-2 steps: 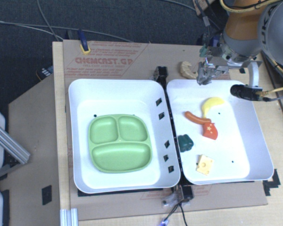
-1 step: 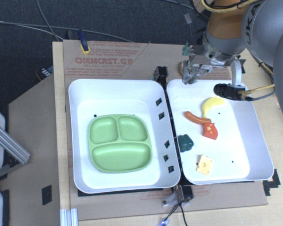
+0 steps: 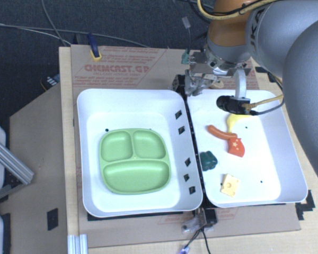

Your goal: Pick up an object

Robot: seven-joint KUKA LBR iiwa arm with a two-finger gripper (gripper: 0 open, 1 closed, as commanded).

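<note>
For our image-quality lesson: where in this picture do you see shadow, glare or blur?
Camera view: even lighting, no hard glare; soft shadow under the green tray and along the left bin's wall; the arm's near grey bulk looks soft, out of focus.
</note>
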